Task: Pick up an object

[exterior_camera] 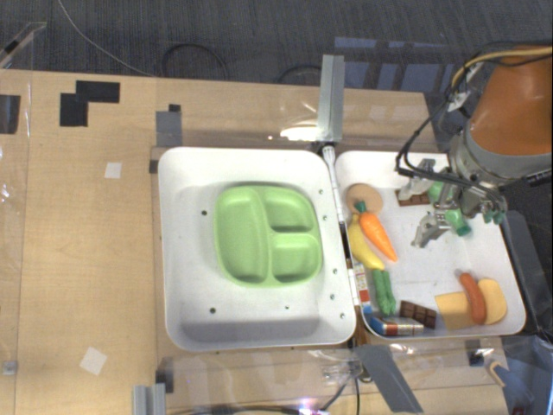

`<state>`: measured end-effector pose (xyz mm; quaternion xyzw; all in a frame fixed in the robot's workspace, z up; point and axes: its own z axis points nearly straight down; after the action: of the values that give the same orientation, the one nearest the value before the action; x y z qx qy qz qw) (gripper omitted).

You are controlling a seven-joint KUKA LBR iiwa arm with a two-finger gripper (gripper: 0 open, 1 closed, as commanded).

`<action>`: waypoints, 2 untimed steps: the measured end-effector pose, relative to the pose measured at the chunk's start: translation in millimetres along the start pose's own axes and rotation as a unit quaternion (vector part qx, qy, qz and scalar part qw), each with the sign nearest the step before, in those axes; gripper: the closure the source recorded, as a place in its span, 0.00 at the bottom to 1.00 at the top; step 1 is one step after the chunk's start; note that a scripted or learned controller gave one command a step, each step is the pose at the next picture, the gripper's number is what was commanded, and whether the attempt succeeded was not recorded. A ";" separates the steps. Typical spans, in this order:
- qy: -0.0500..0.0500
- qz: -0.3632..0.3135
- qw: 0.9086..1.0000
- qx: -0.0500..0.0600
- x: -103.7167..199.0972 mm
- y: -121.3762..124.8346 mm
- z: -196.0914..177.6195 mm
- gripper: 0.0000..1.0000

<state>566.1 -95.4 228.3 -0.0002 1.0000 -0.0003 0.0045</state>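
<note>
Camera view: carrot (pixel 378 235) lies left of the gripper (pixel 435 227), apart.

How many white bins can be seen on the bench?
2. The left bin holds a green plate. The right bin holds toy food, and the gripper is over it.

The arm (pixel 510 111) is grey with a broad orange band above the wrist; black cables loop beside it, and the hand (pixel 436 223) looks metallic with what may be green fittings.
</note>
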 end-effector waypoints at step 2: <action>-0.012 0.115 0.993 0.001 -36.5 9.6 129.0 0.00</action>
<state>603.7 -85.8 99.7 0.1144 0.9933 -0.0013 0.0163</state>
